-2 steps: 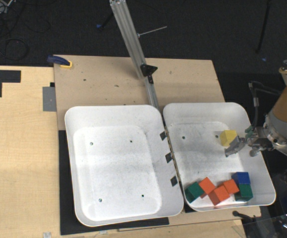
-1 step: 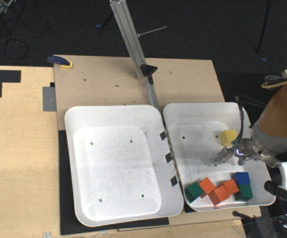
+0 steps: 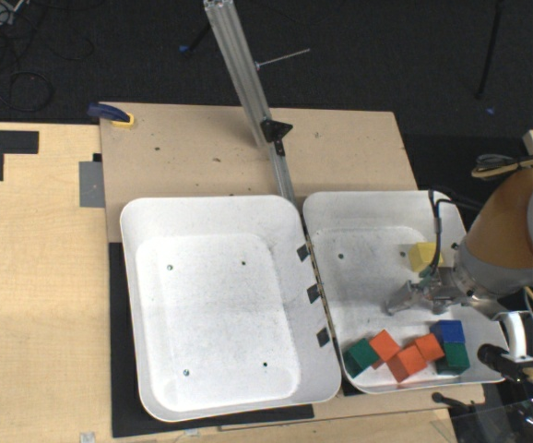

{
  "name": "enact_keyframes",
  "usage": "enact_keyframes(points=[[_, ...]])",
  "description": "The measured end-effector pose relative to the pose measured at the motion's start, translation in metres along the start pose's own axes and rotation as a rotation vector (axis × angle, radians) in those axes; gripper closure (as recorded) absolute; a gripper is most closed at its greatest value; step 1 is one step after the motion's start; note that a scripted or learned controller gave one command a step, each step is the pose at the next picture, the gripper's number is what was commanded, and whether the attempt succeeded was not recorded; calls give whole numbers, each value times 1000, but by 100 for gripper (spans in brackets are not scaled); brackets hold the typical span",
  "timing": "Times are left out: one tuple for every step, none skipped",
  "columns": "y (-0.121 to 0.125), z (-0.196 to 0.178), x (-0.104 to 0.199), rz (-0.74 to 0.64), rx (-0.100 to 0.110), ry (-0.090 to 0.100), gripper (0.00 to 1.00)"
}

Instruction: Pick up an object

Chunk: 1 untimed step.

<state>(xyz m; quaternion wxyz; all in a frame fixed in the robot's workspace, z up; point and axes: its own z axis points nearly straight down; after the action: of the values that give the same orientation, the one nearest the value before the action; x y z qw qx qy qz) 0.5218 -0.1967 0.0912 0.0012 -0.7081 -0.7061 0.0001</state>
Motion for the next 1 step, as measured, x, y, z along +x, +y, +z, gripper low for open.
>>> enact_keyframes(points=[[0,-10,-1,7,1,2,100]])
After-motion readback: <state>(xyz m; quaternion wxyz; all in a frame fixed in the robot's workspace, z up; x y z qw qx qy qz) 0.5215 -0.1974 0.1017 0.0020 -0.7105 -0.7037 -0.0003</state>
